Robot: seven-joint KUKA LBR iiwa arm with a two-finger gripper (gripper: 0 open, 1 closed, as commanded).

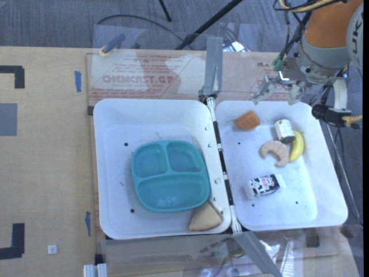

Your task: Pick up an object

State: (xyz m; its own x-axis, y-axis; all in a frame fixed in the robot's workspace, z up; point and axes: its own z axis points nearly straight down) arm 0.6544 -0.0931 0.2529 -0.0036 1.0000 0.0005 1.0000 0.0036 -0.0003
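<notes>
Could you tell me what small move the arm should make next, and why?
Probably move the gripper toward the near side and down over the orange cracker. The gripper hangs at the far edge of the right bin with nothing between its fingers, and the cracker lies closest, apart from the other items.

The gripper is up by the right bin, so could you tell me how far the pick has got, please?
Nothing looks picked yet. The gripper hangs above the right bin's far edge with nothing between its fingers. The cracker, croissant, banana and small carton all lie in that bin. Descent, grasp and lift are left.
</notes>
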